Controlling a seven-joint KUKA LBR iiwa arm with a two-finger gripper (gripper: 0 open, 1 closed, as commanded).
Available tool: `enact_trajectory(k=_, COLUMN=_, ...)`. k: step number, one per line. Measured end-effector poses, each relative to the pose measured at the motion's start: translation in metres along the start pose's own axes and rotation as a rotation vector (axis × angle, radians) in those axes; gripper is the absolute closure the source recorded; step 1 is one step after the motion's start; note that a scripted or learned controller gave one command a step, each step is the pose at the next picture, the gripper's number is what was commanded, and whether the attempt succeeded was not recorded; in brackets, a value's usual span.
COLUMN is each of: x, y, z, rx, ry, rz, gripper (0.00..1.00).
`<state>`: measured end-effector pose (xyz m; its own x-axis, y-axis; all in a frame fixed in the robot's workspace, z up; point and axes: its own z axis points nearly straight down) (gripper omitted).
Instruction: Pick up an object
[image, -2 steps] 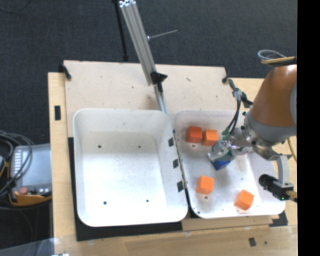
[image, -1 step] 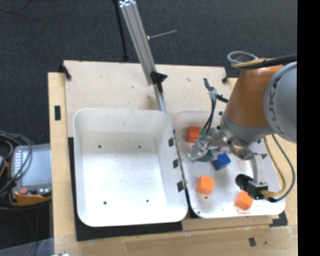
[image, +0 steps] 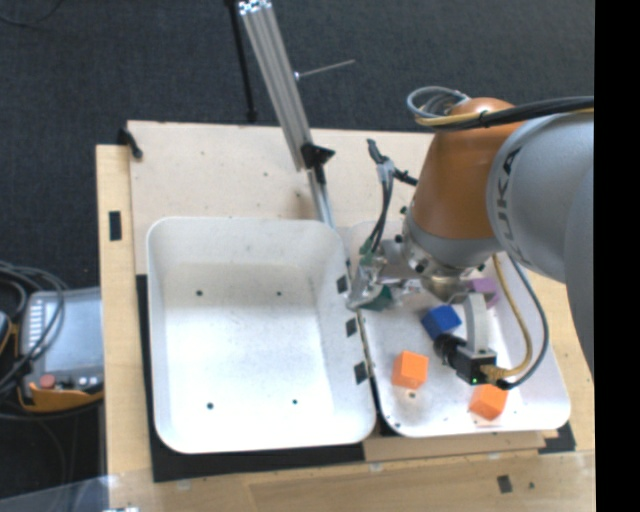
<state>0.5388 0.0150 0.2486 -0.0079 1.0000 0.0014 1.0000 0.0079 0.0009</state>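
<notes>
In the camera view, the tool (image: 378, 284) is seen low in the right bin (image: 440, 412), close to the wall beside the left bin (image: 240, 330). Whether it is released or clenched cannot be told. The things to be picked lie in the right bin: a blue block (image: 440, 321), a first orange cube (image: 409, 369) and a second orange cube (image: 488, 402). The wall could be struck if the tool is lowered so near it, or a cube pushed aside instead of grasped. The cubes look matte, perhaps foam. The bins are smooth white plastic with rounded corners.
</notes>
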Motion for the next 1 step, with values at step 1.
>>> enact_trajectory(k=1, x=0.0544, y=0.0188, z=-0.0026, rx=0.0, ry=0.0, rz=-0.001, gripper=1.0)
